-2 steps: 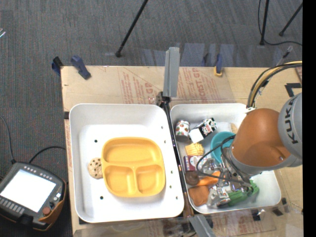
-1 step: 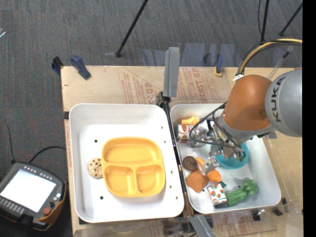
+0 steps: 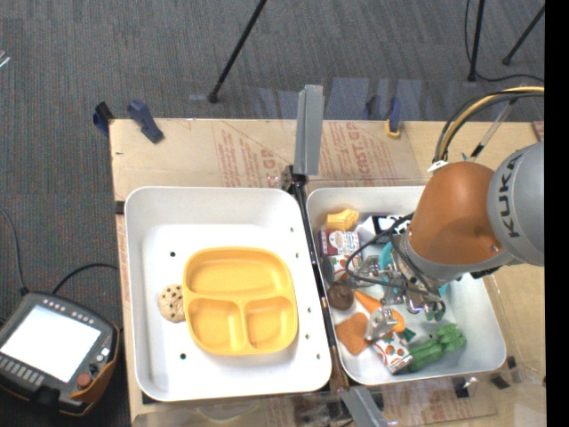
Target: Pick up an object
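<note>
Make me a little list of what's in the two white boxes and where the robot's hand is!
left bin: yellow divided plate, with a cookie beside its left edge
right bin: cluttered with toy food, including a yellow wedge, a green vegetable and an orange piece
gripper: low over the right bin's clutter
gripper hold: cannot tell

Bench lit evenly from overhead, seen at modest resolution.

Soft, short shadows were cast inside the white bins (image 3: 142, 238), whose walls were rendered bright but not blown out. A faint sheen was caught on the yellow tray (image 3: 240, 308). Fine detail among the small objects was left slightly blurred.
</note>
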Controlling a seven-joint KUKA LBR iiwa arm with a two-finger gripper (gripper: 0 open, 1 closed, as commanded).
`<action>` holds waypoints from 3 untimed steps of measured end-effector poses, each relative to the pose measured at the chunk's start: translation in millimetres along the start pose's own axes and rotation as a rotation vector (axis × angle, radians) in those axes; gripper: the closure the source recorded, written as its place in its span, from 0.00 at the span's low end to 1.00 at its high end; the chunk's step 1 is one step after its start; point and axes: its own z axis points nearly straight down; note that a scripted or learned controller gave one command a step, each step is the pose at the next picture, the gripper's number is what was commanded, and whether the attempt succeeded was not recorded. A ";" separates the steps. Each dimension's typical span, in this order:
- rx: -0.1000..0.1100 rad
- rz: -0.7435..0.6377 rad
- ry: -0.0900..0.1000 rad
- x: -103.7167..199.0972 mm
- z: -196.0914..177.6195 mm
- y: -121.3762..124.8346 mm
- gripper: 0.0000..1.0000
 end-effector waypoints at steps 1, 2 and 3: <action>-0.001 -0.005 0.002 -0.5 -9.8 2.1 1.00; -0.002 -0.006 0.003 -0.5 -9.4 2.5 0.00; 0.000 0.109 -0.002 -52.4 -0.1 -7.8 0.00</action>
